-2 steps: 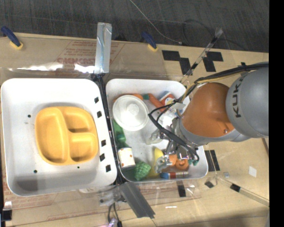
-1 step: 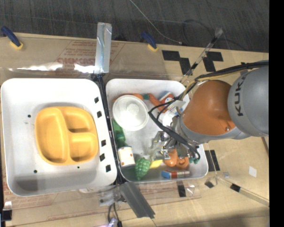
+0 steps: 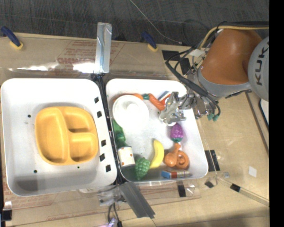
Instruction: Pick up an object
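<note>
So the arm (image 3: 232, 56) comes in from the right side and its gripper (image 3: 173, 111) sits low inside the right bin (image 3: 196, 126), in the upper right part of it. I honestly can't tell how far apart the fingers are or whether anything is caught between them; it's just a shiny metal clump from this angle.

Using the right bin as the landmark: a white bowl (image 3: 130, 110) sits in its upper left area, and just past the bowl toward the gripper there's an orange carrot-looking toy (image 3: 154, 100), touching or nearly touching the gripper's left side. Right below the gripper is a purple grape bunch (image 3: 177, 132), very close to it. Lower down, near the bin's middle bottom, a yellow banana (image 3: 157, 153) stands on end, with an orange gourd-shaped toy (image 3: 176, 158) just beside it on the right. A green bumpy thing (image 3: 141, 167) sits left of the banana, and a small white can with an orange band (image 3: 126, 156) is left of that, near the bin's left wall. A dark green vegetable toy (image 3: 118, 132) lies along that same left wall, above the can. A marker-like stick (image 3: 176, 174) with blue and red ends lies flat along the bottom wall.

Left of the right bin, the other bin (image 3: 9, 126) holds a yellow divided tray (image 3: 66, 135). Both bins sit on the table (image 3: 236, 150).
</note>
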You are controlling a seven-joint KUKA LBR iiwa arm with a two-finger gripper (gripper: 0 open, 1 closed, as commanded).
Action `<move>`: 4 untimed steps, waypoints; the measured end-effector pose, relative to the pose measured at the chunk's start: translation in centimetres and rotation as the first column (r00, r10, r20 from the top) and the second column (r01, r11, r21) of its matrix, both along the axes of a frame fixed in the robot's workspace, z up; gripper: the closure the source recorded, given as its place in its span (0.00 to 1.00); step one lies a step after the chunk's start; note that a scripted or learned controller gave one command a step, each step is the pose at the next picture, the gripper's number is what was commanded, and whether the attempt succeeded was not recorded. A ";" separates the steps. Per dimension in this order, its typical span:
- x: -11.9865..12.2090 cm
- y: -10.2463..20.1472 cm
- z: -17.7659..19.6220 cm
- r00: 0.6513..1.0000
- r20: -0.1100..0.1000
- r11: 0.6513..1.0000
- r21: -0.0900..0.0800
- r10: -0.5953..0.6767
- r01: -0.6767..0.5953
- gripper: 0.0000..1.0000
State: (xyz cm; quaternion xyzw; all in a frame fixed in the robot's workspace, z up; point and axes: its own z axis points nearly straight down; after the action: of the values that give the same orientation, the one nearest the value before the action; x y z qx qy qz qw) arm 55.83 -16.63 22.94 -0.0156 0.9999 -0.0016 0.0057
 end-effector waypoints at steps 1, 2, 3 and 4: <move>-1.9 -4.4 -11.8 0.950 -0.015 0.950 0.006 0.311 -0.311 1.00; -0.1 -2.5 4.1 0.982 -0.001 0.982 -0.003 0.186 -0.186 1.00; 2.6 -0.7 -7.7 0.967 -0.018 0.967 0.009 0.254 -0.254 1.00; 10.0 1.0 1.9 1.000 -0.004 1.000 0.001 -0.021 0.021 1.00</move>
State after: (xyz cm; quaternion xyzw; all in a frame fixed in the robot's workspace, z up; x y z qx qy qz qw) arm 65.84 -15.65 24.80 -0.0053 1.0000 -0.0012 0.0035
